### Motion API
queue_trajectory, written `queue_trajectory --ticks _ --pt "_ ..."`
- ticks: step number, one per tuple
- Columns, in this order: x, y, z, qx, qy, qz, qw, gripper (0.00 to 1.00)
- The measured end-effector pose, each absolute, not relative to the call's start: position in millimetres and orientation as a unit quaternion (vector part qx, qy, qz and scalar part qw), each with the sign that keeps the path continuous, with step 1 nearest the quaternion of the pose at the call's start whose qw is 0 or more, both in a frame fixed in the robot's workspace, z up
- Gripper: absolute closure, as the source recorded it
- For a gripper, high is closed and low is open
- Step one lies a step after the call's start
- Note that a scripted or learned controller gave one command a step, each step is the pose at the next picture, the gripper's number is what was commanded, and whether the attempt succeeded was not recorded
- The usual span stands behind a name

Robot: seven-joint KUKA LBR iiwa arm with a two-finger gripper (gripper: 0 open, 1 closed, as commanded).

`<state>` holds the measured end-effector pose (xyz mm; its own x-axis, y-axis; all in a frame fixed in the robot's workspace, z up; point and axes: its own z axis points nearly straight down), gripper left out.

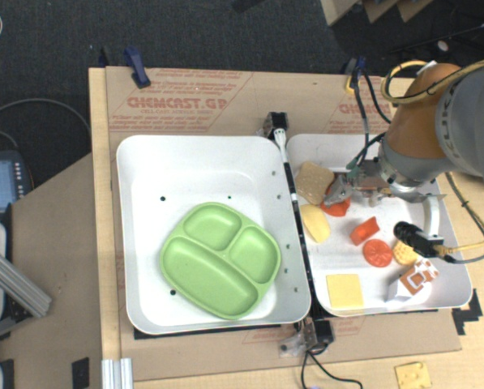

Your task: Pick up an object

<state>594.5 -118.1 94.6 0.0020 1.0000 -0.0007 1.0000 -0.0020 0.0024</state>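
Observation:
My gripper [344, 191] is low in the right bin [460, 286], near its back left part. A small red piece [336, 208] lies right beneath it, partly hidden by it. Just left of the gripper a tan bread slice [310, 181] rests against the bin's wall, and a pale yellow lump [314, 224] lies in front of that. An orange-red chunk [365, 231] and a red tomato slice [379, 254] lie to the front right of the gripper.
The left bin [144, 168] holds a green divided plate [220, 258]. At the right bin's front are a yellow cheese square [344, 290], a yellow cracker [404, 254] and an orange-and-white box [418, 276]. Cables hang by the arm at the right.

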Motion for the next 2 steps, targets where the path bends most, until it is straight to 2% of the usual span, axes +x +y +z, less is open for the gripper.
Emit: queue_trajectory --ticks 1,2 --pt "541.3 -108.7 83.7 0.708 0.707 -0.0016 -0.003 0.0" --pt "650.0 -120.0 85.9 0.706 0.708 0.0023 0.004 0.0"
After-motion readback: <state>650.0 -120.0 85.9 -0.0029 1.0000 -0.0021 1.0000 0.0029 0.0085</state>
